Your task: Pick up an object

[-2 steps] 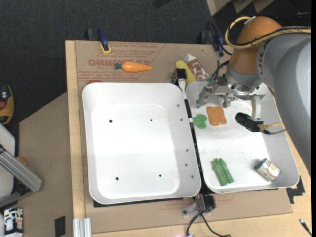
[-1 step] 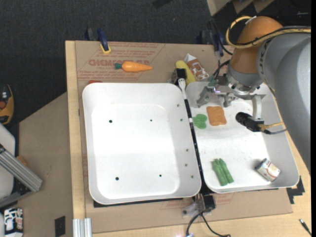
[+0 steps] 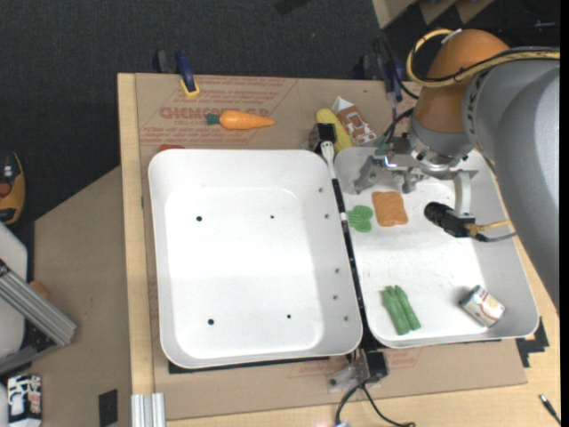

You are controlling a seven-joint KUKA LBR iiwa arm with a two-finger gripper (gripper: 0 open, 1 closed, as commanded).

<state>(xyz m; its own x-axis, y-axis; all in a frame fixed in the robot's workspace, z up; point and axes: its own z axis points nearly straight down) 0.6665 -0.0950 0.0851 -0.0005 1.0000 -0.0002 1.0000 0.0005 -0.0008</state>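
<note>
My gripper [image 3: 388,181] hangs over the back of the right bin [image 3: 444,327], its fingers spread open with nothing between them. Just in front of it a tan bread-like slice [image 3: 389,209] lies flat on the bin floor. A small light-green piece [image 3: 359,218] rests by the bin's left wall. Toward the front lie a bundle of green stalks [image 3: 400,310] and, at the right corner, a small white and red can [image 3: 483,306].
The left bin [image 3: 240,256] sits beside the right one, their walls touching. Behind the bins, on the cardboard, lie an orange carrot [image 3: 242,121], a yellow banana [image 3: 331,124] and a brown packet [image 3: 357,124]. Blue clamps [image 3: 187,75] grip the bench's back edge.
</note>
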